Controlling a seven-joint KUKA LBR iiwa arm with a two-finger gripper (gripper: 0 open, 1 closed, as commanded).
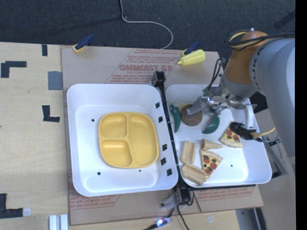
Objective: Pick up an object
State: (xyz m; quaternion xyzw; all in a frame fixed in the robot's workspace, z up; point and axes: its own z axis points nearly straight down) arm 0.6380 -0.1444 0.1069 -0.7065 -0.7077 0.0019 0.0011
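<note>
I hang low over the right bin [259, 174], my gripper [195, 110] just above the brown cookie [192, 118] near the bin's left wall. Whether my jaws are open or closed on it I cannot tell. The cookie looks to lie on the bin floor, so I judge the pick not yet done: grasp and lift remain. Pizza slices [210, 163], bread [188, 152] and green pieces [212, 124] lie near. The cardboard [120, 66] carries red print, perhaps "CHEMCAST", too blurred to be sure.
</note>
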